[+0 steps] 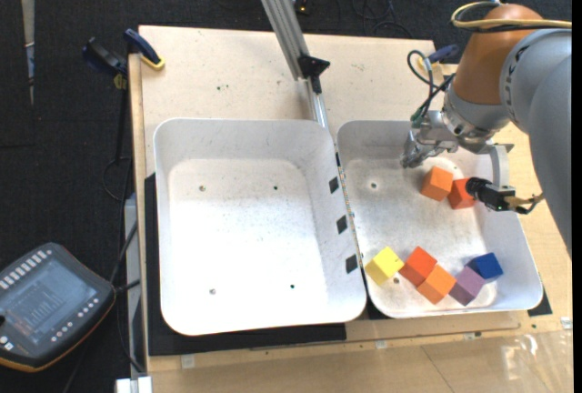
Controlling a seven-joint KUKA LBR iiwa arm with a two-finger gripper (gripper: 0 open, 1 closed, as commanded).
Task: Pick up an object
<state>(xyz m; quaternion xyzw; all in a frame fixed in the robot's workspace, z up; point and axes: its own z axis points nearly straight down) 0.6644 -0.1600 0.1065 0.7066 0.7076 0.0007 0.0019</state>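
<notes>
Several small blocks lie in the right bin [518,241]. An orange block [438,182] and a red block [460,193] sit side by side near the bin's upper middle. Along the front edge are a yellow block [384,264], a red-orange block [419,263], an orange block [436,283], a purple block [466,285] and a blue block [486,267]. My gripper [418,153] hangs low over the far part of the right bin, just up and left of the upper orange block. I see nothing held in it.
The left bin [241,223] lies beside the right one. A slanted metal rail [282,14] runs down to the bins' shared edge. A blue and yellow clamp [136,50] sits at the bench's far left corner, and a teach pendant [50,300] lies at lower left.
</notes>
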